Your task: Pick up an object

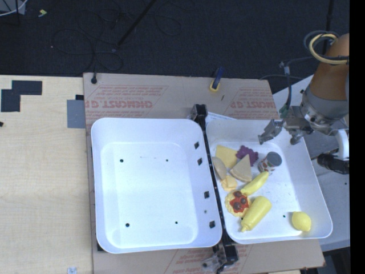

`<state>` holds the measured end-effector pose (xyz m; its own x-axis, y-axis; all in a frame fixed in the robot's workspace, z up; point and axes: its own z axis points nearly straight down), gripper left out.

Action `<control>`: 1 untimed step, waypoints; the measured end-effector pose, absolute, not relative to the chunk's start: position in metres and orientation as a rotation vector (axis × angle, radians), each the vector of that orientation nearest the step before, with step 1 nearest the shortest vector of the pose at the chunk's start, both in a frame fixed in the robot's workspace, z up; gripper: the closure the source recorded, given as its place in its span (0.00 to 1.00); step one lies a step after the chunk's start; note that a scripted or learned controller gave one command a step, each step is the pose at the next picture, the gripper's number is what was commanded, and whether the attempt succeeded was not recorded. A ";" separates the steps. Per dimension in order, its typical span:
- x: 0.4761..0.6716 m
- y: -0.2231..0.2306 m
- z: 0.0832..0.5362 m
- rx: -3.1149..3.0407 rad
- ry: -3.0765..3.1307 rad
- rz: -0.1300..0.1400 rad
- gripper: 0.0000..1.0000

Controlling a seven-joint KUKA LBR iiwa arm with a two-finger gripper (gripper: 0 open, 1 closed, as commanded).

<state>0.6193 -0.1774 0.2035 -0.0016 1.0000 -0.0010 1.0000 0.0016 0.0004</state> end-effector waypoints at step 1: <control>0.620 -0.214 0.084 2.226 2.222 -0.004 0.00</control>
